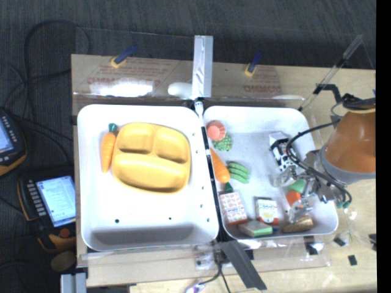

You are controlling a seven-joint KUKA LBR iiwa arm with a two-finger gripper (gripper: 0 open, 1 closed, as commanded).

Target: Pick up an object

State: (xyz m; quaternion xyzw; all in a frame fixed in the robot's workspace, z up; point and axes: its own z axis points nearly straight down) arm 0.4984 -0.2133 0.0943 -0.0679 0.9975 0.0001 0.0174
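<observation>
A: Overall, what sits on the tabletop (342, 78)?

B: Two white bins, side by side so the arm can reach either. The left bin (91, 224) holds a big yellow sectioned tray (153, 156) with a toy carrot (107, 150) touching its left edge.

A: And the right bin (256, 118)?

B: Small toy foods crowd its left and near sides: a second carrot (219, 167), green pods (239, 172), little cartons (233, 208).

A: The tool (297, 195)?

B: Low in the right bin's near corner, over an orange piece (294, 196). Whether it grips, I cannot tell.

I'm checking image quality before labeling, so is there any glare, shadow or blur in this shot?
Camera view: lighting is even; a soft shadow lies along the left bin front wall; the gripper area is cluttered and slightly blurred; small items in the right bin are low in detail.
</observation>
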